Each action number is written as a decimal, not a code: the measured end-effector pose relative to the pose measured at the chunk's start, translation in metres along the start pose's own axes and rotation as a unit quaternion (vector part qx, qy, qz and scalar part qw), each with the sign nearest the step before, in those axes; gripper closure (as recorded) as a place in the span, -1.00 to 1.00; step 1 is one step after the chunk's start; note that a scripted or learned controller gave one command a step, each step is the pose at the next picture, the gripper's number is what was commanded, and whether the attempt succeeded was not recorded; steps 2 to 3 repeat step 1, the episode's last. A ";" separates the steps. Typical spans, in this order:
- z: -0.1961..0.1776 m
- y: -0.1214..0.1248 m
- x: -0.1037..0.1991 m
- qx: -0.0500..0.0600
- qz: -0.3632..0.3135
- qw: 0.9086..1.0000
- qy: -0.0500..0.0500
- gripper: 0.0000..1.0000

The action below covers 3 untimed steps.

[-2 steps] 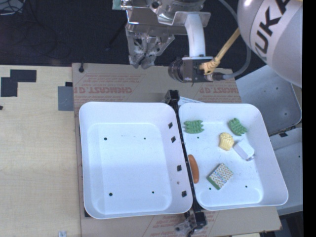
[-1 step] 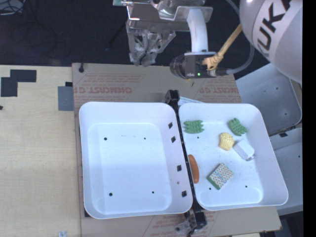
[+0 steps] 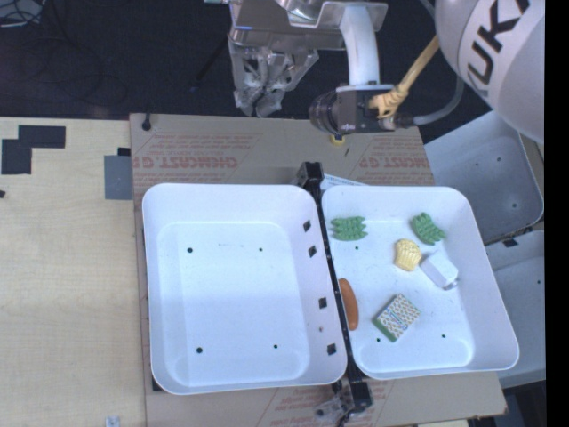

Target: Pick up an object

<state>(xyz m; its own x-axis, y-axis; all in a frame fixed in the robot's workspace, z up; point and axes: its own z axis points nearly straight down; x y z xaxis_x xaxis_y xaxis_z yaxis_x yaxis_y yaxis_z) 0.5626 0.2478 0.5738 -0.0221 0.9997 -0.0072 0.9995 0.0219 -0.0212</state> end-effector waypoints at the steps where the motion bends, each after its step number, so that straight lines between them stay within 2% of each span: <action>1: -0.009 0.000 0.001 0.002 -0.002 1.000 -0.001 1.00; 3: -0.009 0.000 0.001 0.002 -0.002 1.000 -0.001 1.00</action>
